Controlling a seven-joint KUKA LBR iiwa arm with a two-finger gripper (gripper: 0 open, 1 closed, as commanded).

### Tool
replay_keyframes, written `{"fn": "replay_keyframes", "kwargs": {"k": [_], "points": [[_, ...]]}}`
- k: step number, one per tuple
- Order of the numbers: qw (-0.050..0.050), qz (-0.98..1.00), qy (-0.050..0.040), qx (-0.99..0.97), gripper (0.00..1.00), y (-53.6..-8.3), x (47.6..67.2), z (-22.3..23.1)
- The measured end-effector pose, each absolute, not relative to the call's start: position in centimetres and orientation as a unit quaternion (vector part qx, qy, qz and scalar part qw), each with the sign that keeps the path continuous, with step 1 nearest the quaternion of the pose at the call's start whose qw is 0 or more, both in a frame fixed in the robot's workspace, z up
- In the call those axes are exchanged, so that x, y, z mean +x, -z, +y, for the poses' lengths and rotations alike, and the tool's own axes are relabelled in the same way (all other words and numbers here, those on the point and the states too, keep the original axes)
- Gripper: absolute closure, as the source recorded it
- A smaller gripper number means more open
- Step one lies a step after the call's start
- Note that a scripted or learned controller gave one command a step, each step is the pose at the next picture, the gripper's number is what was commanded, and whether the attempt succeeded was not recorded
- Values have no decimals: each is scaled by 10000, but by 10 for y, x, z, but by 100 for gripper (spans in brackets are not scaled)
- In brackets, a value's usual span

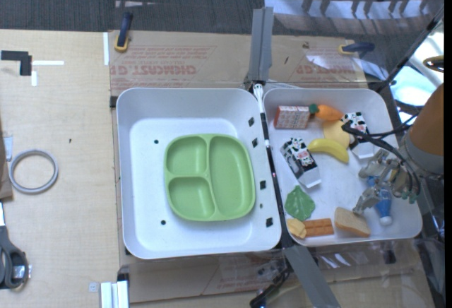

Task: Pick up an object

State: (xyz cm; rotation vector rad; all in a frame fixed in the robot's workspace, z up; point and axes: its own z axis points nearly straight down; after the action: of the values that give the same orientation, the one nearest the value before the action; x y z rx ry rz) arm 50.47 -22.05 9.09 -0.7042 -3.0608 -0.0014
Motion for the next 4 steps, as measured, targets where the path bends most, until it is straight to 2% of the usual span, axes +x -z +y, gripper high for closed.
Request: {"fn": "replay_keyframes", "kwargs": {"k": [1, 2, 3, 4], "points": [[-4, -9750, -1, -2224, 100, -99, 506, -220], [-3, -9750, 0, -2223, 0, -99, 506, -220], [-18, -9706, 0, -2408, 0, -93, 486, -221], [-8, -9710, -1, -2390, 100, -101, 486, -220]]}}
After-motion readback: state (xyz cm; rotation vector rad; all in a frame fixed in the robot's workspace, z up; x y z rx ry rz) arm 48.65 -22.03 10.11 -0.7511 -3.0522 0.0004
